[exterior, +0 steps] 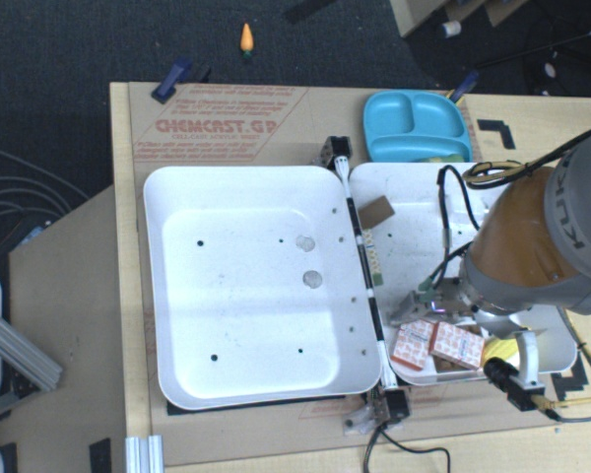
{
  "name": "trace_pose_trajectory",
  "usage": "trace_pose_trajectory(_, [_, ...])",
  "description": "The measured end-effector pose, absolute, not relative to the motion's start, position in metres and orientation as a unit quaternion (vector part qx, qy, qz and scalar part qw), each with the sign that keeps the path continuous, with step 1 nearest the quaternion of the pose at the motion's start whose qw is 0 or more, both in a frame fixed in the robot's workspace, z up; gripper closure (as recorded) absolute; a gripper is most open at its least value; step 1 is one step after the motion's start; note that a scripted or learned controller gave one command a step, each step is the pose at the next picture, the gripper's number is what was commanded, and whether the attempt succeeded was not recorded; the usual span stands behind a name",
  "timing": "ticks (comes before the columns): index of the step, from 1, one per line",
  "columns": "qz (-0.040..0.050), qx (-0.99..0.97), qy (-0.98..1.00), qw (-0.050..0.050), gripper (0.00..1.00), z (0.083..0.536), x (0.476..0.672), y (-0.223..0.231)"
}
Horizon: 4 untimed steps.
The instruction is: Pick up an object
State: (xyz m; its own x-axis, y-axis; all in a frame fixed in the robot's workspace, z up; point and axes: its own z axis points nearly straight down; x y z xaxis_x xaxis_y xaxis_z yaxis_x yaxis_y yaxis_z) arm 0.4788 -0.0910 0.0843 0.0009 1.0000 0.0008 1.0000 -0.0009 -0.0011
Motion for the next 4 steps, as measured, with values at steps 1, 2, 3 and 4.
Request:
trace_pose_trajectory(1, [-0.0006,-0.708,-0.707,-0.001,1.0,0.094,0.479,-0.091])
trace_pose_trajectory(2, [-0.0005,-0.707,-0.707,0.0,1.0,0.258,0.491,-0.083])
trace_pose_trajectory(3, [0.0002,-0.707,-0.707,0.0,0.0,0.258,0.491,-0.083])
trace_pose_trajectory(4, [0.0008,-0.707,-0.707,0.001,0.0,0.138,0.478,-0.108])
